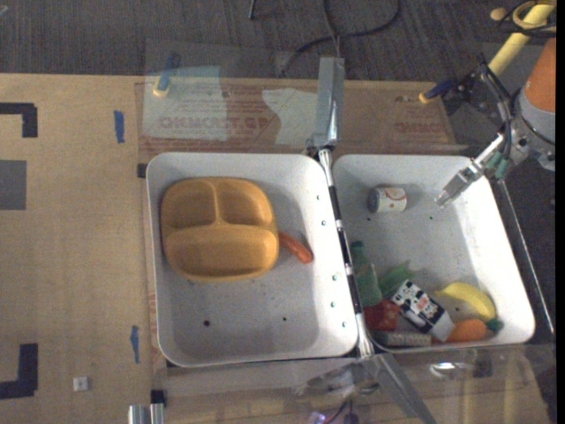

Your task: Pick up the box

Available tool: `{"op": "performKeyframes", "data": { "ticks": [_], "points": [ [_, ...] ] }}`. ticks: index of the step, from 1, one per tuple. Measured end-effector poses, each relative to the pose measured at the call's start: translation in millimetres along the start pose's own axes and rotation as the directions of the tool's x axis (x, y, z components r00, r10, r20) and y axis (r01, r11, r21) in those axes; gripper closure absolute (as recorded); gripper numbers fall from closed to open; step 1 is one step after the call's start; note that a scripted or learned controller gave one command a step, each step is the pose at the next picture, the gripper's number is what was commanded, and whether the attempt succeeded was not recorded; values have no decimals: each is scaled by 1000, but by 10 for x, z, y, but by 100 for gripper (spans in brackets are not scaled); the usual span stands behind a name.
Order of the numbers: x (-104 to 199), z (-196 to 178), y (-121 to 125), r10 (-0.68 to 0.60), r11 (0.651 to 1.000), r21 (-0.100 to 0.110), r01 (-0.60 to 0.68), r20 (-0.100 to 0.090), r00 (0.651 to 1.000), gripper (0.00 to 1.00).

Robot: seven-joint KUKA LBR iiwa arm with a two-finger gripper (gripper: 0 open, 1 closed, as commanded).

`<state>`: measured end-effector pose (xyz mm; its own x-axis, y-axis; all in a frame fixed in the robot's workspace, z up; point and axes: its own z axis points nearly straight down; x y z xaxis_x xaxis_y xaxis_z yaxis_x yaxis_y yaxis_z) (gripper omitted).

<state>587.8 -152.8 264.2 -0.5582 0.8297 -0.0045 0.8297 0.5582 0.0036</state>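
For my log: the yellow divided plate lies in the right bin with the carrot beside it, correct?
Not quite. The camera view shows the yellow divided plate in the left bin, not the right one; the carrot is indeed beside it.

At the frame's upper right you see the arm (540, 104): a grey body with an orange band (547, 78) above the wrist. From it runs a slim metal gripper (452, 190), pale grey with a teal patch near its base. Dark cables and a yellow tube sit behind it.
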Motion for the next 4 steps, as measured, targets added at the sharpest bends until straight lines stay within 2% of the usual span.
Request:
{"op": "performKeyframes", "data": {
  "ticks": [1,2,3,4],
  "points": [
    [0,1682,155,-48,999,-1,48,0,999,0],
    [-440,210,-53,93,996,0,-93,0,996,0],
    [8,1512,586,335,942,4,-335,-3,942,0],
    [41,1757,162,408,913,-3,-408,-1,913,0]
  ]
}}
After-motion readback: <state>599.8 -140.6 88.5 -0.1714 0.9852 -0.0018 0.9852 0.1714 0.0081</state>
